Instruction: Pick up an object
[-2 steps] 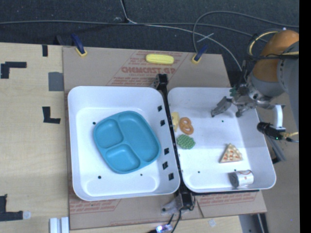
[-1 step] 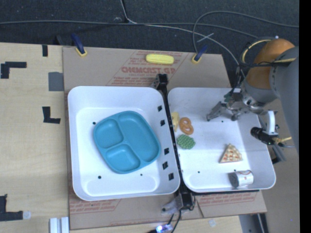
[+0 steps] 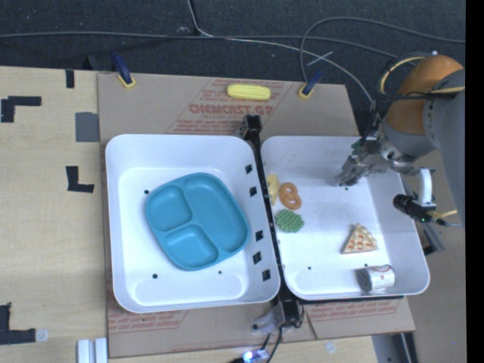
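Observation:
In the right bin lie a pretzel, a pale yellow piece just left of it, a green round item, a pizza slice and a small grey-and-white can near the front right corner. My gripper hangs low at the bin's right side, well to the right of the pretzel and above the pizza slice. I see nothing between its fingers.
The left bin holds a blue divided plate. A yellow corn cob lies on the cardboard behind the bins. Cables run across the dark back area. The grey arm fills the right edge.

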{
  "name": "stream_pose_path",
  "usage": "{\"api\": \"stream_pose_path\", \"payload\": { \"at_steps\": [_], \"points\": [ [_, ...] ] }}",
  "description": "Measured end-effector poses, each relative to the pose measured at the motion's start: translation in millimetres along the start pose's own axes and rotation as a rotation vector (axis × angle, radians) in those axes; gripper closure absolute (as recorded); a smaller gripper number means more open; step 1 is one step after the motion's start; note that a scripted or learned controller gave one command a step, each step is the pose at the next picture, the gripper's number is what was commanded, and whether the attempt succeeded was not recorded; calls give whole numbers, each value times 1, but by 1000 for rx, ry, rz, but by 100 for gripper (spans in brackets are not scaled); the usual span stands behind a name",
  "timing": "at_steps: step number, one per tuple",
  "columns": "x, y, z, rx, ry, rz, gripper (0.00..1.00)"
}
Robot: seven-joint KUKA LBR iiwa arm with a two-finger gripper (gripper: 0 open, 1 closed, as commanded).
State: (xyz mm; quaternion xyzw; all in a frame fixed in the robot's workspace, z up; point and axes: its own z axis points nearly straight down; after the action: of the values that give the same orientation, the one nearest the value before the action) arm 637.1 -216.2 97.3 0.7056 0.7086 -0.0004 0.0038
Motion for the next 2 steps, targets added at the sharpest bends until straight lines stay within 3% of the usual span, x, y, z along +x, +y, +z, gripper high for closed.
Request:
{"api": "stream_pose_path", "payload": {
  "at_steps": [1,2],
  "points": [
    [1,10,-48,2,5,3,100],
    [2,1,-100,2,5,4,100]
  ]
}}
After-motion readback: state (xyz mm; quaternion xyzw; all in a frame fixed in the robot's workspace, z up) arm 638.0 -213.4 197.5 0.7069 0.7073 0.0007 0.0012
